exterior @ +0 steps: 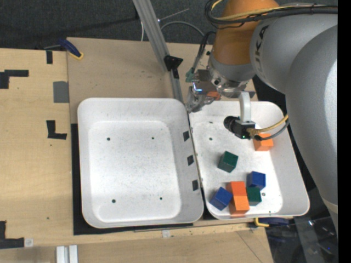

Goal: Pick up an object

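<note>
1. Nearest the camera, in the right bin [293, 199], a tight cluster sits at the near end: a blue block [221, 198], an orange block [239, 196], a dark green cube [253, 194] and a second blue block [256, 179], all touching or just beside one another. A grasp aimed here risks fingers landing on two blocks at once, or wedging against a neighbour and pushing the pile apart
2. A little farther stands a lone green cube [228, 161], clear of the cluster; it looks the safer target
3. Farther right, a small orange block [264, 143] lies just beside the bin wall and a cable; the wall could block one finger
4. Farthest, the gripper [196, 99] hangs over the far left corner of the right bin, by the rim shared with the left bin [88, 147]. Whether its fingers are parted or closed I cannot tell, and nothing shows between them. A straight descent here would likely strike the rim and catch nothing
</note>
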{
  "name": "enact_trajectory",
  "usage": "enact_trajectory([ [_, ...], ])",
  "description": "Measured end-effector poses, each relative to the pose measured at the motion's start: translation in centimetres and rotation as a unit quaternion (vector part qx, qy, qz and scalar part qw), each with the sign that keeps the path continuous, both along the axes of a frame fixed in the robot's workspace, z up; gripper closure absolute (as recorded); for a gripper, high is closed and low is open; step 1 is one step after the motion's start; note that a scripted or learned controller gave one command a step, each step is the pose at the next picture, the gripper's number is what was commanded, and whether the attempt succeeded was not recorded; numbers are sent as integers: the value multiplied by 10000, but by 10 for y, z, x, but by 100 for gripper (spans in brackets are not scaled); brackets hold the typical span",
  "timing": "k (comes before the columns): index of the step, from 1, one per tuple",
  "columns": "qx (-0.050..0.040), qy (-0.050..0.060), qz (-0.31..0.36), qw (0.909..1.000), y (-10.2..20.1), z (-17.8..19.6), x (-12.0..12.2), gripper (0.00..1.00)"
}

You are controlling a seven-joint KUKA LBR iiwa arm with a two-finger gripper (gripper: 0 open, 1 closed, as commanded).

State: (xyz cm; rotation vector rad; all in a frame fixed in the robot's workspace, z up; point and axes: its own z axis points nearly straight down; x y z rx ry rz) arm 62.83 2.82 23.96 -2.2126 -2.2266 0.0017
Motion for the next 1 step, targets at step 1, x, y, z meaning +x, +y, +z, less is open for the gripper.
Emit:
enact_trajectory([
  [1, -2, -3, 3, 10000, 58, -12, 4, 100],
])
